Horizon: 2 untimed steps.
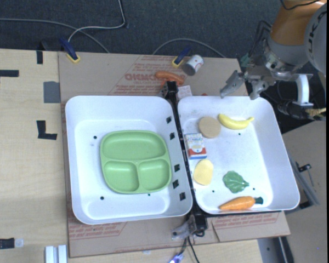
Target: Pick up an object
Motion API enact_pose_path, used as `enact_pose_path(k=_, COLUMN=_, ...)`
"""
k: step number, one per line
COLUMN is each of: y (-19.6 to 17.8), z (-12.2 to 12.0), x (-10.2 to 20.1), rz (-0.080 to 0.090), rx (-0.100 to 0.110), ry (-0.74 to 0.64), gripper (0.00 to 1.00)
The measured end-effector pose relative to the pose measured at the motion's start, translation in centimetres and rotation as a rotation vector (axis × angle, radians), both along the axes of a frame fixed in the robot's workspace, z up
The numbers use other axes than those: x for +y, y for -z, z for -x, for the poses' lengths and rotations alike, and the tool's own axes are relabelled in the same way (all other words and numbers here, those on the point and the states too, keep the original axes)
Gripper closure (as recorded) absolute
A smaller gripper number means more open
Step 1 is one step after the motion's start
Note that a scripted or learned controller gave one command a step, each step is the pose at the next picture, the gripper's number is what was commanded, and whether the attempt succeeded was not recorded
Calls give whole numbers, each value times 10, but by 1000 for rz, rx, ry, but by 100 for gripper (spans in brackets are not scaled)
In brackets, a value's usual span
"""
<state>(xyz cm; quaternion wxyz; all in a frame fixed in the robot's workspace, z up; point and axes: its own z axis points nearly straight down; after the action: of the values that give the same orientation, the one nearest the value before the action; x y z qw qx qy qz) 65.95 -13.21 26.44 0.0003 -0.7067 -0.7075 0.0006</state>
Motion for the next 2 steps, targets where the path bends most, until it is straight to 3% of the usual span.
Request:
enact_pose_path(k=1, y=94, z=67, x=-30, rz=0, rx=3, ry=1, gripper=0)
enact_pose_path(k=2, y=174, z=18, x=-17, rz=1, rx=-9, ry=0, gripper=0)
